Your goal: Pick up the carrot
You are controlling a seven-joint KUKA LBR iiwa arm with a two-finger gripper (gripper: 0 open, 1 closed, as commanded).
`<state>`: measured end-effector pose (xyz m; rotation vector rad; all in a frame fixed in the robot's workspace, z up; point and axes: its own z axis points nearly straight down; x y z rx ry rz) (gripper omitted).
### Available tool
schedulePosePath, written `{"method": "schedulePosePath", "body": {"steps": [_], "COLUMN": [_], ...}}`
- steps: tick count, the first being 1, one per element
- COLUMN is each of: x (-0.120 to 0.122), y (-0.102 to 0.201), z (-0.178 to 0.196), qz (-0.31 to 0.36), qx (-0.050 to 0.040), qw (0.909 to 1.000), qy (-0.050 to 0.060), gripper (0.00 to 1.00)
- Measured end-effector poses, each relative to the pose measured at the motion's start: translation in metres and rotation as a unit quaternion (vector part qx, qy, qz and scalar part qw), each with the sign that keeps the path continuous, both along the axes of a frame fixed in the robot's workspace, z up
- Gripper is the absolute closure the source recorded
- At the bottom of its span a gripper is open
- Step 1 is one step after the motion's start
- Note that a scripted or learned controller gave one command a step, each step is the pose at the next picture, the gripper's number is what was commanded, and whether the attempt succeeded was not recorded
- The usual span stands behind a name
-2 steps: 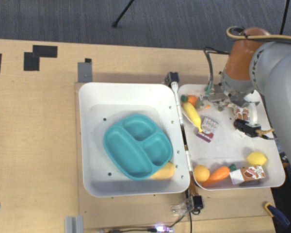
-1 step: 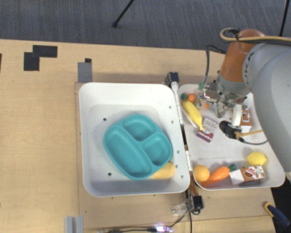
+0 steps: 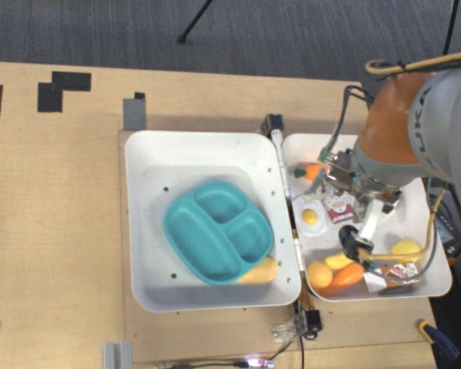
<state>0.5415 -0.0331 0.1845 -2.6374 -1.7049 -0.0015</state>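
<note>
Well left of the fried egg (image 3: pixel 310 217), across the wall between the bins, a teal plate (image 3: pixel 219 231) lies in the left bin (image 3: pixel 142 206). The carrot (image 3: pixel 313 171), small and orange with a green top, sits just behind the egg in the right bin (image 3: pixel 438 283), near its back left corner. The claw (image 3: pixel 329 174) is right beside the carrot, on the side away from the wall; I cannot tell whether it is open or closed. To grasp well, it should centre over the carrot's orange body, straddle it across its width and keep off the bin wall. A larger orange piece (image 3: pixel 347 277) in front of the egg could be mistaken for the target.
</note>
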Motion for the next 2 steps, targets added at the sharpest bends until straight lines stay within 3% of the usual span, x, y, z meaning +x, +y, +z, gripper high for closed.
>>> {"method": "schedulePosePath", "body": {"steps": [1, 2], "x": [0.061, 0.032], "y": [-0.005, -0.052], "z": [0.0, -0.092], "qz": [-0.06, -0.165], "qx": [-0.0005, -0.0004], "qw": [0.9982, 0.9862], "qy": [0.0, 0.001], "gripper": [0.0, 0.0]}}
